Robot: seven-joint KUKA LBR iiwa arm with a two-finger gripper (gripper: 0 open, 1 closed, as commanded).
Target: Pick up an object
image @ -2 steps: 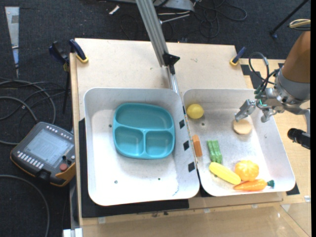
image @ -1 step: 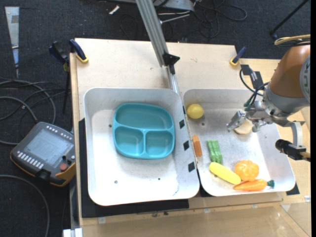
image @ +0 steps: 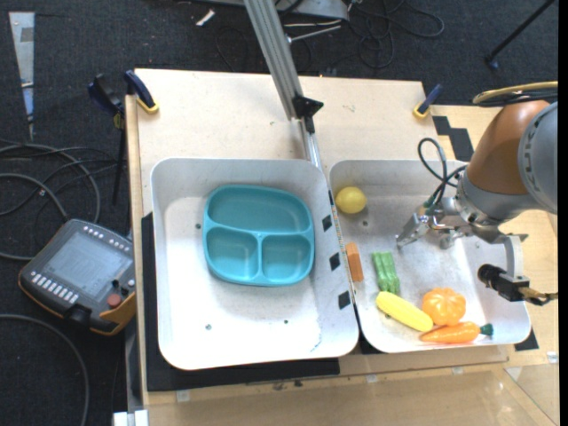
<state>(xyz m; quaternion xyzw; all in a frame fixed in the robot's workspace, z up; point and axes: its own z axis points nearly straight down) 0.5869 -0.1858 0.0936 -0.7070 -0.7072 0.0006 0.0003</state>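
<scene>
Carrot [image: 454,333] at bin's near edge; arm [image: 513,162] cut off right.

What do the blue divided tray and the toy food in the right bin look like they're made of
The blue tray looks like moulded plastic: uniform colour, rounded compartments, soft sheen. The lemon, banana and orange also seem plastic, with flat, saturated colours and smooth surfaces, though rubber can't be ruled out.

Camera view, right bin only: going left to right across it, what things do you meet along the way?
Orange stick → green pieces → yellow banana-shaped toy → orange fruit. The lemon, the carrot and the gripper overlap others in that order, so I left them out.
</scene>
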